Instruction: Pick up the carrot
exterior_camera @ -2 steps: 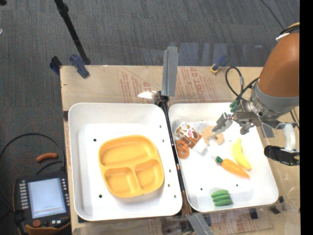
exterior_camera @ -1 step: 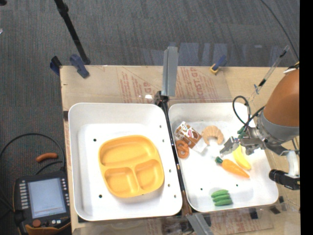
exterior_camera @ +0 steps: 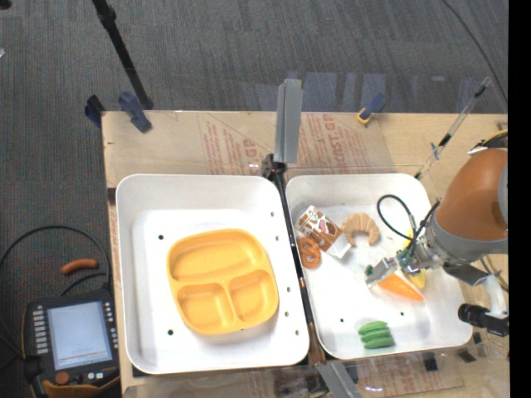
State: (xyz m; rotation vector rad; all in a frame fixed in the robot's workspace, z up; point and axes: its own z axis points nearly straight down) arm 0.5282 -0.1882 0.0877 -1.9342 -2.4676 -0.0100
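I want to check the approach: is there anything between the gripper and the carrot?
Nothing visible. The gripper is right at the carrot in the right bin, at its left end. The croissant and green pods lie apart from it.

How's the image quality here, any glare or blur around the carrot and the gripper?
Camera view: even, soft lighting with faint shadows; the carrot reads clearly as orange, the gripper beside it is small and slightly blurred; the white bins' surfaces look bright but not blown out.
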